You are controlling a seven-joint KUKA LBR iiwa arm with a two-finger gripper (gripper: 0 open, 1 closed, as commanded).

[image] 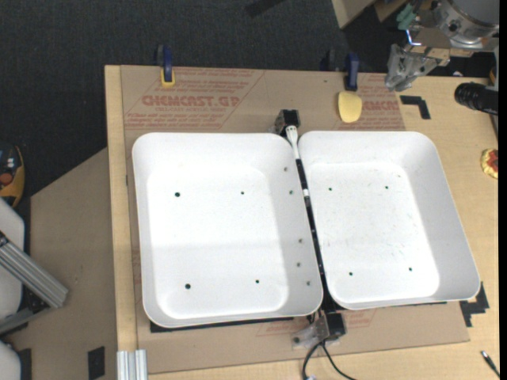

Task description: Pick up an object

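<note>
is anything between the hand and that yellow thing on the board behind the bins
Nothing visible does. The hand hangs at the bench's far right, and the yellow object lies on bare board to its left, just beyond the right bin.

Both bins, the left bin (pixel 214 228) and the right bin (pixel 380 220), are white with small black dots. The board (pixel 238 101) beneath is tan with faded red lettering. A pale yellow object (pixel 349 106) lies near its far edge. Two clamps (pixel 165 63) there are blue and yellow.

two bins (pixel 222 145) side by side on the bench (pixel 261 93), hand (pixel 402 71) behind the right one.
</note>
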